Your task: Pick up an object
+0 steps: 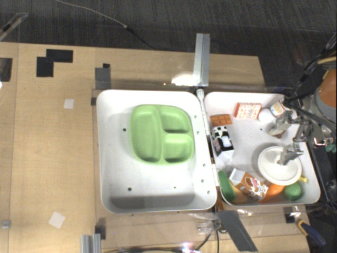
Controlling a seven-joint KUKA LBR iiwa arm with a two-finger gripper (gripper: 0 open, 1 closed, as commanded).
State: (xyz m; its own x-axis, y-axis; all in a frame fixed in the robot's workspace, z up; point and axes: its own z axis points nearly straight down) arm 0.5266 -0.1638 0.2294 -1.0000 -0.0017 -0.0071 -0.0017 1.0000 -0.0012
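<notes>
Over the right bin (247, 96) the gripper (288, 154) hangs above a white bowl (278, 167); how far it is open I cannot tell, and nothing is seen in its hold. The bowl sits near the front of this bin, beside a small carton (253, 186) and a green ball (293, 192). To do the step well, I think it should come down straight on the bowl's rim, because the neighbours are close. The left bin (113, 141) holds a green tray (160, 133).
</notes>
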